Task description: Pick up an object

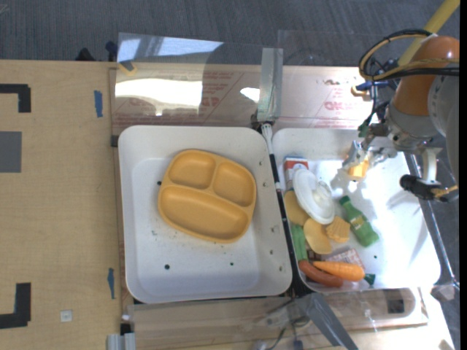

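My gripper (pixel 359 163) hangs over the back middle of the right bin (pixel 416 254), shut on a small orange-yellow piece (pixel 357 170) that sits between its fingertips. Below and to its left, a pile lies along the bin's left side: a white round lid (pixel 317 195), a green bottle (pixel 360 222), a yellow cracker-like piece (pixel 338 230), a pale yellow disc (pixel 317 236), an orange carrot (pixel 340 270), a red sausage (pixel 315 273) and a red-and-white packet (pixel 295 168).
The left bin (pixel 139 268) holds an orange divided plate (pixel 208 194). A clear plastic screen (pixel 190 86) stands behind both bins. A metal divider post (pixel 270 86) rises at the back between them. The arm's cables (pixel 387 57) loop at the upper right.
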Robot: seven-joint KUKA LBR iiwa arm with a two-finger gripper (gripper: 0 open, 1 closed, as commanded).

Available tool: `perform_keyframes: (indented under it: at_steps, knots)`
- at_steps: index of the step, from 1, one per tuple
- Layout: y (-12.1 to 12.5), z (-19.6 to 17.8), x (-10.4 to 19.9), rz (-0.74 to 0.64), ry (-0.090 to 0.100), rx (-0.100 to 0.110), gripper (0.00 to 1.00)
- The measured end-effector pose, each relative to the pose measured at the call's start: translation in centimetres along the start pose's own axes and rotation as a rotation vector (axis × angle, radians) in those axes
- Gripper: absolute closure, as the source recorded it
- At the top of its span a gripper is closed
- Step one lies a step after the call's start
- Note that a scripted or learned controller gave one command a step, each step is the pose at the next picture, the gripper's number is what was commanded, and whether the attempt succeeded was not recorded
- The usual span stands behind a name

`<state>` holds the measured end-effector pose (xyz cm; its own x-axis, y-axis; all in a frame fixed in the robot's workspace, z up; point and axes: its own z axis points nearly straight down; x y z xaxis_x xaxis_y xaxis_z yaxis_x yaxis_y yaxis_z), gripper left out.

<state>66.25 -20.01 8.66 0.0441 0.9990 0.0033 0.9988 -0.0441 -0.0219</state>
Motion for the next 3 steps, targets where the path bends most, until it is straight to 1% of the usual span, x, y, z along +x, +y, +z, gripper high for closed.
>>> perform_keyframes:
  at_steps: [1, 2, 3]
  knots:
    - [0.1, -0.7, -0.6, -0.023, -0.003, -0.006, 1.0]
    - [0.4, -11.3, 1.8, 0.154, -0.003, -0.033, 1.0]
    - [-5.8, -14.4, -0.5, 0.482, 0.002, -0.02, 1.0]
